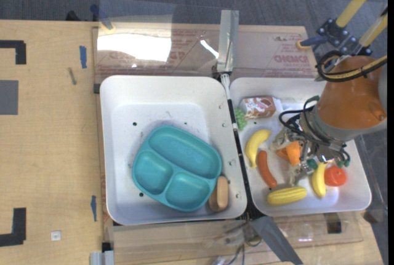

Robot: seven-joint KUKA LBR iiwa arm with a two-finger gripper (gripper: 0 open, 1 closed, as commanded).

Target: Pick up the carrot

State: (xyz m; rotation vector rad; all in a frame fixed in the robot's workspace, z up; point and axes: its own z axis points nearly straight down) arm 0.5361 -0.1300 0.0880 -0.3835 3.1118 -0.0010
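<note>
The carrot (290,152) is a small orange piece lying in the middle of the right bin (360,199). It is partly covered by the arm's wrist. My gripper (303,162) is down inside that bin, right over the carrot's right end and touching or nearly touching it. Cables and the wrist body hide the contact. A small green bit (321,165), perhaps the carrot's top, shows just right of the gripper.
Around the carrot in the right bin lie three yellow bananas (257,146) (286,196) (318,181), a red sausage-like piece (266,169), a red tomato (336,176) and a snack packet (258,107). The left bin (117,98) holds a teal divided plate (177,166) and a bread roll (219,193).
</note>
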